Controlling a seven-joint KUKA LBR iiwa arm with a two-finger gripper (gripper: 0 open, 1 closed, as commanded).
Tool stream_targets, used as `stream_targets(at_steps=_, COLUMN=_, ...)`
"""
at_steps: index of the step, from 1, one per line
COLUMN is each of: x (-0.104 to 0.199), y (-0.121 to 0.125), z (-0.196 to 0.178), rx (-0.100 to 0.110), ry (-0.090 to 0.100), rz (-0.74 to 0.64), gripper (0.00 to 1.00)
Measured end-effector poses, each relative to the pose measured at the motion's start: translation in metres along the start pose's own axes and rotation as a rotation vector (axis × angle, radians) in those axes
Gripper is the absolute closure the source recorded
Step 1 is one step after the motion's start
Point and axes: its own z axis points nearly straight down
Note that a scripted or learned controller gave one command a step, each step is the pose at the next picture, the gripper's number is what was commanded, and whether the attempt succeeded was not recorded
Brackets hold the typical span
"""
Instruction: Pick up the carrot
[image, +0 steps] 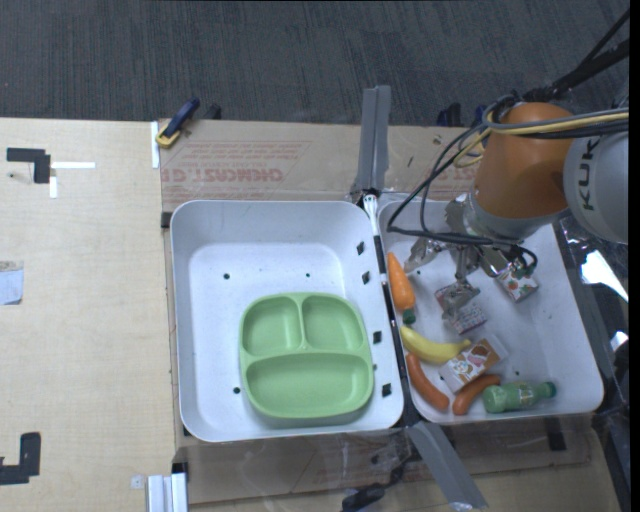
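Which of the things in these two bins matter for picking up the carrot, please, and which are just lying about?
Job: carrot, by the right bin's left wall; gripper.

Lying about: banana, two sausages, green bottle, small cartons, green divided plate in the left bin.

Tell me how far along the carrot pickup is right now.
Nothing looks done yet: the carrot lies in the right bin against its left wall, with nothing gripping it. In hand: the gripper hangs over the bin's middle, to the carrot's right, apart from it. Left: move over the carrot, descend, grasp and lift.
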Motion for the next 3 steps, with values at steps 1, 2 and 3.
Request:
stream_targets(at_steps=1, x=-0.001, y=-0.001, z=-0.011, rx=0.001, ry=-0.007, rz=0.006, gripper=1.0)
stream_targets(at_steps=2, x=-0.001, y=-0.001, z=-0.01, rx=0.001, ry=-0.006, rz=0.006, gripper=0.0)
stream_targets(at_steps=3, x=0.027, y=0.012, z=0.001, rx=0.0, ry=0.002, rz=-0.083, gripper=0.0)
